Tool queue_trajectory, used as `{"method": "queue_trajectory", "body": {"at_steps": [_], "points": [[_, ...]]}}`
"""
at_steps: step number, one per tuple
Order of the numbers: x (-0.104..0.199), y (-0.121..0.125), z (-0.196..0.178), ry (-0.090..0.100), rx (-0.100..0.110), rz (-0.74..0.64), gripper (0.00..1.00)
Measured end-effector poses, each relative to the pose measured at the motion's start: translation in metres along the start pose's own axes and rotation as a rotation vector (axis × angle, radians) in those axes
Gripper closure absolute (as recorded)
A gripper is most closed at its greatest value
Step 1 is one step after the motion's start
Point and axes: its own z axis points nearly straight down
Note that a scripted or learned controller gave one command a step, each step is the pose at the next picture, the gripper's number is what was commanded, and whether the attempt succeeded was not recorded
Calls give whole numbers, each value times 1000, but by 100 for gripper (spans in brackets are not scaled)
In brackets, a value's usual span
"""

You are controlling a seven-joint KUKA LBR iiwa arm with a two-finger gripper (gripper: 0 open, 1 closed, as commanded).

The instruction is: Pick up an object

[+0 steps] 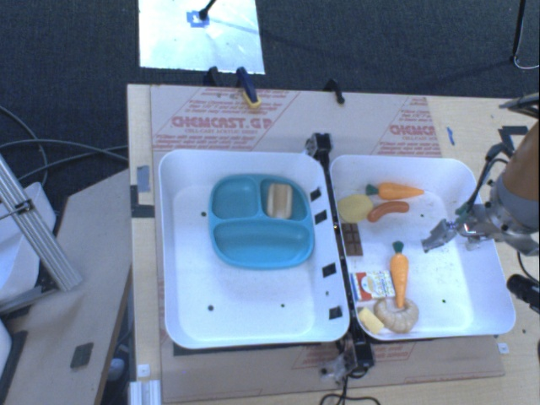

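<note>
Carrot [399,278]: orange, green-topped, lying lengthwise in the right bin [456,310], its tip against the bagel [397,315] and just right of the small carton [372,286]. My claw [445,231] hovers right of the carrot, prongs apart, holding nothing. Step, as I judge it: approach. Next, I shift left and descend.

Fixed overhead cam, slanted, both bins [253,163]

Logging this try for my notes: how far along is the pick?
Done: the pincer is over the right bin. In hand: nothing shows between its tips. Left: every toy lies in the bin, nearest the upright carrot and sausage, so the closing and the lift remain.
</note>
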Motion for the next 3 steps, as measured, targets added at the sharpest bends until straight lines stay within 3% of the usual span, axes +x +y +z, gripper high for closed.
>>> {"method": "queue_trajectory", "body": {"at_steps": [1, 2, 3], "points": [[1, 10, 54, 1, 1, 0, 0], [1, 10, 78, 0, -2, 0, 0], [1, 11, 66, -1, -5, 0, 100]]}}
